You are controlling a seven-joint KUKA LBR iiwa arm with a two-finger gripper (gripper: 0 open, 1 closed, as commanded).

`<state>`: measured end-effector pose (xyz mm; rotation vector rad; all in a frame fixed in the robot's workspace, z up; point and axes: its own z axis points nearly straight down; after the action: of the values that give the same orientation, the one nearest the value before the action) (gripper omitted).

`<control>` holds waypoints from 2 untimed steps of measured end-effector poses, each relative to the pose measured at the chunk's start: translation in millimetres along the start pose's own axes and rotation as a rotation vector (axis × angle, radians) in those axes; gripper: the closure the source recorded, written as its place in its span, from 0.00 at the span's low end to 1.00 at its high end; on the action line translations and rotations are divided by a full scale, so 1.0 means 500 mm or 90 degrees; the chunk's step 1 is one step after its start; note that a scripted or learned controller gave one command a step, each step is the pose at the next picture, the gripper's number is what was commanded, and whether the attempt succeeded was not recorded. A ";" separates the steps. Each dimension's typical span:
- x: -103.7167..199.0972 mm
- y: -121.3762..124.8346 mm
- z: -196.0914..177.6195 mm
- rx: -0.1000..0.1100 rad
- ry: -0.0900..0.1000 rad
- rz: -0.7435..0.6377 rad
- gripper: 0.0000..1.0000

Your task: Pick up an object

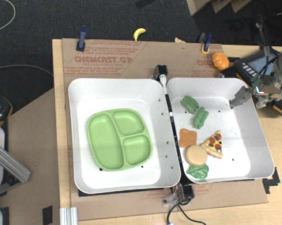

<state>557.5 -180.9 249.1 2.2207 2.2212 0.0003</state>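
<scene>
From the camera view above the bench, nothing is being carried yet, so in my judgement the pick is still wholly ahead: choosing a piece, descending on it, closing and lifting all remain.

The grey two-finger gripper (238,97) is reaching in over the right rim of the right-hand shallow white bin (258,139), near that bin's far right corner. How its fingers are standing I cannot tell.

The candidates are all sitting on this bin's floor. Two dark green ribbed toy vegetables (194,110) are lying near the far left part, closest to the gripper but still apart from it. An orange square toy cracker (188,138) is resting against the left wall, with a tan round toy cookie (196,155) just beside it and a leafy green toy lettuce piece (198,171) at the near edge. A yellow toy pizza slice with red dots (214,145) is lying mid-floor.

The left-hand white bin (80,125) is holding a light green three-compartment plastic plate (119,138).
</scene>
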 end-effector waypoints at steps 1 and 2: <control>0.045 -0.166 0.083 0.007 0.003 0.002 0.00; 0.171 -0.151 0.326 -0.005 0.000 -0.002 0.00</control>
<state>482.0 -95.4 86.1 2.2138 2.2201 0.0096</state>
